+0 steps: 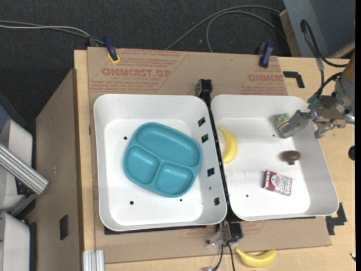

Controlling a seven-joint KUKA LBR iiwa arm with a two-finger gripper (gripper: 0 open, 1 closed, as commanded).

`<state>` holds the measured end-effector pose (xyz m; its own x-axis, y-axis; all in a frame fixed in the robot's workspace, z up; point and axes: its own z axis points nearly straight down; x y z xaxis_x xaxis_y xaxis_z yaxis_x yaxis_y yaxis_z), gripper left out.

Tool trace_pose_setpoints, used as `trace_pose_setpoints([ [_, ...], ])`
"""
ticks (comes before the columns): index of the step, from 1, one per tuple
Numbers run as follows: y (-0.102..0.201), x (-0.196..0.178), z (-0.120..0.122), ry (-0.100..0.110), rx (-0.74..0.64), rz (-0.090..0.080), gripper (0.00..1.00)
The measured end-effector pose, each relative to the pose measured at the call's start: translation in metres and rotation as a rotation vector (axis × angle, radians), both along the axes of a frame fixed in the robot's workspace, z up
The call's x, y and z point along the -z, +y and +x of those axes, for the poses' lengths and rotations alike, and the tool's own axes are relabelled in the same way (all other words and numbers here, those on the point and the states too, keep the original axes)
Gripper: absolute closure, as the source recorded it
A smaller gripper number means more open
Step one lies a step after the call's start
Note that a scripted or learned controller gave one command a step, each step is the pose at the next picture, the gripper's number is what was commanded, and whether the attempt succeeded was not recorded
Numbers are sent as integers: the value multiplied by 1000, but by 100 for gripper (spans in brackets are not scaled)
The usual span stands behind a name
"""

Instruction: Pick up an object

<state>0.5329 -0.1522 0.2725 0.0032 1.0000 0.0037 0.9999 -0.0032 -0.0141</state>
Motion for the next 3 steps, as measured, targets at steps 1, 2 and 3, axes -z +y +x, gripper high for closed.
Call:
trace_pose_setpoints([
  [1, 1, -6, 2, -13, -4, -3, 0],
  [2, 5, 56, 5, -6, -3, -1, 0],
  [3, 5, 119, 4, -7, -3, -1, 0],
])
